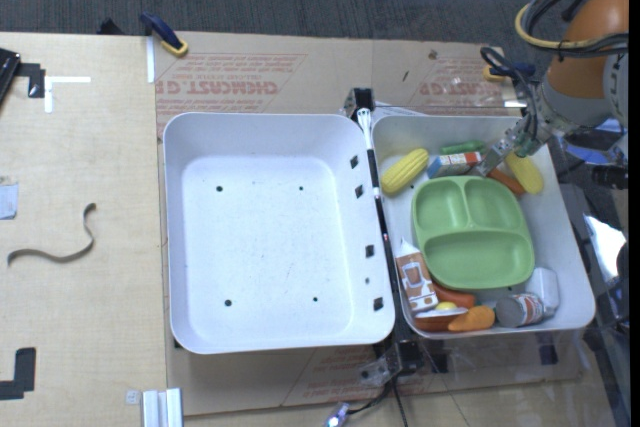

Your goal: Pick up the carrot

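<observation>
Camera view: end effector (512, 147) low over right bin's (578, 255) far corner, grip state unclear; carrot (472, 318) lies at near edge, well apart.

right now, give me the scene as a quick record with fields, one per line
target: carrot, lying at the near edge of the right bin, beside the green divided plate
gripper: gripper at the far side of the right bin, well away from the carrot
near gripper: yellow fruit and a small box
other items: corn cob at the plate's far left, carton along its left edge, can next to the carrot
left bin: left bin, white
task state: carrot not yet picked up
</observation>
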`<state>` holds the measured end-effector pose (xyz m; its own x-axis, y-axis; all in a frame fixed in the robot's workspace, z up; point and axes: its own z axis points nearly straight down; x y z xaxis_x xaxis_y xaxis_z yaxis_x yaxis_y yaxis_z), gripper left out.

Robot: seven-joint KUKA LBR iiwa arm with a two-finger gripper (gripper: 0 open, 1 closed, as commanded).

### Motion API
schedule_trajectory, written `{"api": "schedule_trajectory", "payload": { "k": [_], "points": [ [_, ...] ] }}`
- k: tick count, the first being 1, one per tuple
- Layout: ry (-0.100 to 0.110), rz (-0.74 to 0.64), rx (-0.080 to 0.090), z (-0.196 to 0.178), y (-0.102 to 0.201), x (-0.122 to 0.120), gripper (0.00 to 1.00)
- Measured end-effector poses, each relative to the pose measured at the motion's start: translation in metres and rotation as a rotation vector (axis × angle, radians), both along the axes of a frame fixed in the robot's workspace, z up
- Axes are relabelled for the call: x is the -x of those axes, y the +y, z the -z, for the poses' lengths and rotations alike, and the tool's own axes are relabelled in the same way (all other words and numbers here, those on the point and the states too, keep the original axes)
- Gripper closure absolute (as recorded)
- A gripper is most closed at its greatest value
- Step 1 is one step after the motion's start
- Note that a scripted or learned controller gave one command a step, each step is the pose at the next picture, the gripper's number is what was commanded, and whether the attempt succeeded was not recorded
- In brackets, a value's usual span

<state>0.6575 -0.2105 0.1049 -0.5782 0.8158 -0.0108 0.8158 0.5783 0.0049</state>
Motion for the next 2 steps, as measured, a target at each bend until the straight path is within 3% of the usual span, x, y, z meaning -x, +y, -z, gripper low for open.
{"api": "schedule_trajectory", "payload": {
  "k": [1,2],
  "points": [
    [0.004,-0.026,-0.001,-0.059,-0.010,0.012,1.00],
    [0.005,0.318,-0.004,-0.107,-0.012,-0.002,1.00]
  ]
}}
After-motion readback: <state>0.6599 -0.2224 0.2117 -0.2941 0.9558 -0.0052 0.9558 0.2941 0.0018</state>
